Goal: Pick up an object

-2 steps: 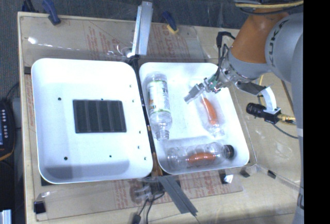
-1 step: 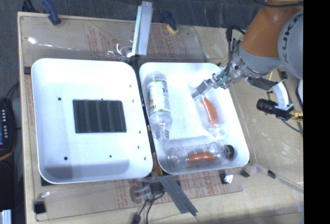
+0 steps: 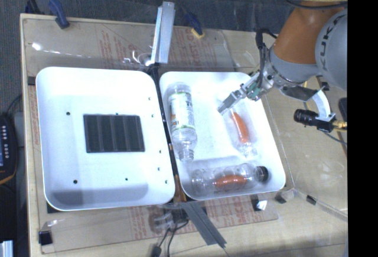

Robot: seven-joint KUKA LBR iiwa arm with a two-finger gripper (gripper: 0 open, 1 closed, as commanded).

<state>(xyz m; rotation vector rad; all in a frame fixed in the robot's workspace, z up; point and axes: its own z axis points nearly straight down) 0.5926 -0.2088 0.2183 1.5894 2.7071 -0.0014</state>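
Overhead view of the table with two white bins. The right bin holds three clear plastic bottles: one with a label along its left side, one with an orange insert slanting near its right wall, and one with a dark cap lying along the front wall. The gripper hangs over the bin's upper right, just above the top end of the slanting bottle; contact and its finger spacing cannot be told. The left bin carries a dark ribbed panel.
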